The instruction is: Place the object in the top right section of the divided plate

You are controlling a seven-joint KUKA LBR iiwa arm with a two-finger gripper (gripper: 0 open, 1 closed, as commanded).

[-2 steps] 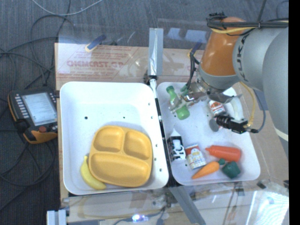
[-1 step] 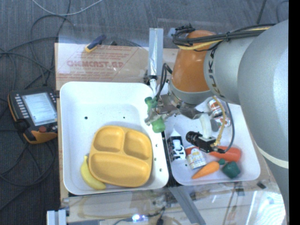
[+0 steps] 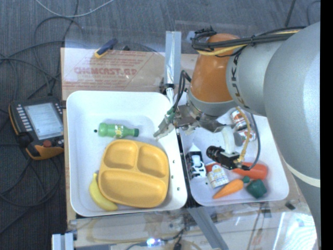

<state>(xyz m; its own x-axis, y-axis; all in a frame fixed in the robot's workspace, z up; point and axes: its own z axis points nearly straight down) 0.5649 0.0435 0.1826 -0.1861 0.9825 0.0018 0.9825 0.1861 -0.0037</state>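
Observation:
The yellow divided plate point(image 3: 134, 175) lies in the left bin point(image 3: 83, 105), with two small sections at its far side and one large section at its near side. Nothing lies in its top right section point(image 3: 154, 160). My gripper point(image 3: 163, 127) hangs over the wall between the two bins, just above and to the right of the plate's far right corner. I see nothing clearly held in it. A green bottle point(image 3: 118, 130) lies on its side just beyond the plate. A banana point(image 3: 98, 194) pokes out from under the plate's near left edge.
The right bin point(image 3: 278, 184) holds a carrot point(image 3: 228, 188), a red-orange pepper point(image 3: 253, 170), a dark green piece point(image 3: 256, 188), a small jar point(image 3: 218, 176), a can point(image 3: 239, 120) and a black-and-white item point(image 3: 195, 164). A teach pendant point(image 3: 36, 126) lies left of the bench.

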